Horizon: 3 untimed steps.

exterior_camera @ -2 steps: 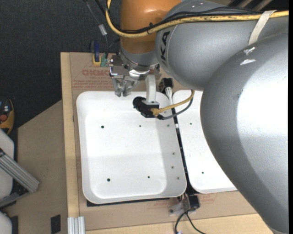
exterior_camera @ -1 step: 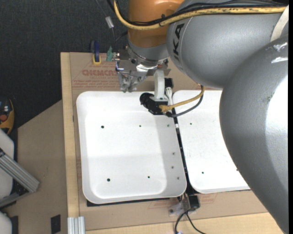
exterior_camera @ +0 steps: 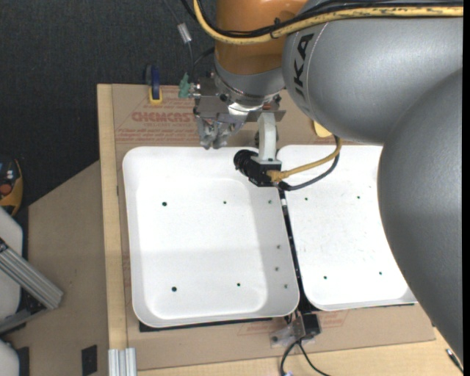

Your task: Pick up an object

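My gripper (exterior_camera: 236,139) hangs over the far edge of the left bin (exterior_camera: 147,220), near the ridge where the two bins meet. The grey arm with its orange band (exterior_camera: 250,18) reaches in from the upper right and covers much of the right bin (exterior_camera: 345,250). A small black piece (exterior_camera: 251,169) with a tan cable (exterior_camera: 312,167) sits just below the gripper at the far end of the ridge. I cannot tell whether it belongs to the gripper or lies loose. The left bin's floor shows white with a few small dark dots.
Both bins rest on a brown cardboard sheet (exterior_camera: 110,242) with red print at the back. A blue and yellow clamp (exterior_camera: 154,84) stands at the sheet's far left corner. A black connector with a wire (exterior_camera: 305,327) lies at the front edge between the bins.
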Tool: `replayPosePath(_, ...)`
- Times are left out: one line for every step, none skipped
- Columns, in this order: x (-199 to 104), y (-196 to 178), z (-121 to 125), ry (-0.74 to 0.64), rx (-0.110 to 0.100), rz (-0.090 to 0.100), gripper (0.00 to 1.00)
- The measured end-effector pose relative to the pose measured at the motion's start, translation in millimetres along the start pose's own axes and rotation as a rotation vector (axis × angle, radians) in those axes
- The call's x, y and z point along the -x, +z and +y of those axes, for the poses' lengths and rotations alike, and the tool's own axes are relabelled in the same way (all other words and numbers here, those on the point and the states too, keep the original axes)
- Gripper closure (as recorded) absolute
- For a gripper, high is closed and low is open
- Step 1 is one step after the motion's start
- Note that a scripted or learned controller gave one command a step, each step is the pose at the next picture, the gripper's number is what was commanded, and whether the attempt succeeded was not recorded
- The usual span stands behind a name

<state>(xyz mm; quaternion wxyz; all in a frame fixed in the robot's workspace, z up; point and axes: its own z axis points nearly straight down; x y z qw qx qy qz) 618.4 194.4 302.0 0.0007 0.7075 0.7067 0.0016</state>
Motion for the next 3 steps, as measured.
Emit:
replayPosePath(84.9, -57.6, 30.6, 0.008, 0.007, -0.004, 1.00)
replayPosePath(23.0, 42.5, 36.8, -0.006, -0.014, -0.002, 1.00)
replayPosePath(52.8, -22.3, 48.0, 0.001, 0.005, -0.001, 1.00)
